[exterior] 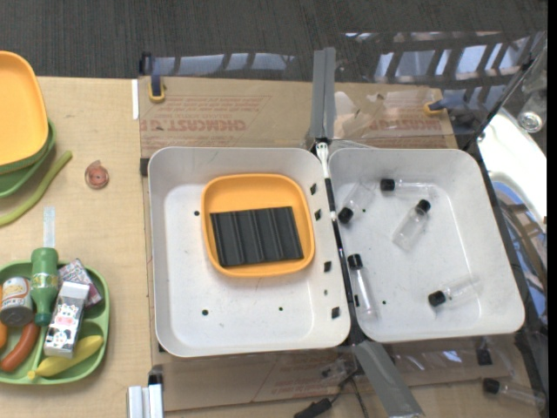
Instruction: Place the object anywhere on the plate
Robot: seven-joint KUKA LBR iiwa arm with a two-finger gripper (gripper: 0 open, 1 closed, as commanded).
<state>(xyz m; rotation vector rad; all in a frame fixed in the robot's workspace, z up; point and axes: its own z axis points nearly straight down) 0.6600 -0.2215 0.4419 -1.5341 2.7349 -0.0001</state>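
Note:
An orange plate [258, 192] lies in the left white bin [174, 259], toward its back. A dark ribbed rectangular object [257, 236] rests flat on the plate, covering most of its middle and front. In the right white bin [487, 259] lie several clear vials with black caps: one near the back [389, 184], one in the middle [412, 223], one at the front right [452, 292] and one along the left wall [359, 284].
To the left of the bins on the wooden bench are stacked orange and green plates [17, 124], a green tray of toy food [52, 325] and a small pink disc [97, 175]. Cardboard sheets [226, 116] lie behind the bins.

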